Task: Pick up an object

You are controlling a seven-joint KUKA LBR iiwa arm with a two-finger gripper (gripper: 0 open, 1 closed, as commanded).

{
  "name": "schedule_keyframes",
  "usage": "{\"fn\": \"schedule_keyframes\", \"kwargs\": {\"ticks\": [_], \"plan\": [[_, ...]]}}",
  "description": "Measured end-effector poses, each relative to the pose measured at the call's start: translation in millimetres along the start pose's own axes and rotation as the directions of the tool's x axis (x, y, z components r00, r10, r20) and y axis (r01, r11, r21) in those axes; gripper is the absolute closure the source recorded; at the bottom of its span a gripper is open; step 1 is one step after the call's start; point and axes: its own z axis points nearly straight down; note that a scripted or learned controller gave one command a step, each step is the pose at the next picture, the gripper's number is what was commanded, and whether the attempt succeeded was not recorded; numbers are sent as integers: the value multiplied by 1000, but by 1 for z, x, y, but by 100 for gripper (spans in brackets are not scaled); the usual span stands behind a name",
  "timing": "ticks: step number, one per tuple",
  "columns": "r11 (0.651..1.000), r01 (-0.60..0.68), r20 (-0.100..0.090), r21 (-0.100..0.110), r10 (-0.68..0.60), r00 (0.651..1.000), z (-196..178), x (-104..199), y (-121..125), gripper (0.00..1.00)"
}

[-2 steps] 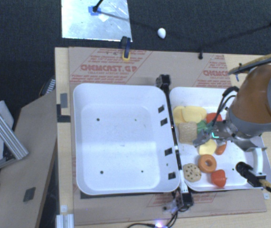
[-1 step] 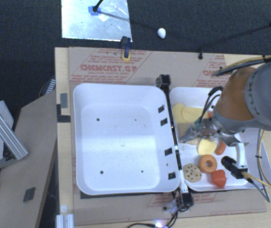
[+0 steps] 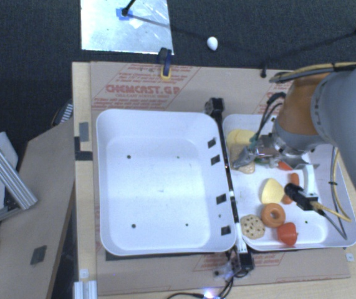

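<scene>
The scene is viewed from a single fixed camera above the bench (image 3: 134,83), looking down at a slant. Both white bins are framed, left bin (image 3: 159,179) and right bin (image 3: 327,229), with dark floor at the far side.

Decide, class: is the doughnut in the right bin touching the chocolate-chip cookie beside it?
Cannot tell. In the camera view the doughnut sits right next to the cookie; their edges meet or nearly meet, with no plain gap or contact.

i see a doughnut (image 3: 273,215), cookie (image 3: 252,227), red piece (image 3: 287,233) and yellow wedge (image 3: 272,191) clustered in the right bin (image 3: 336,235).
</scene>
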Motion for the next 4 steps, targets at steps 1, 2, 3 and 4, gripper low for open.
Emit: {"fn": "schedule_keyframes", "kwargs": {"ticks": [1, 2, 3, 4], "plan": [[1000, -5, -1, 9, 5, 1000, 3, 1, -46, 0], [1000, -6, -1, 10, 6, 1000, 3, -1, -88, 0], [1000, -1, 1, 1, 1, 1000, 2, -5, -36, 0], [1000, 0, 0, 1, 0, 1000, 2, 0, 14, 0]]}}
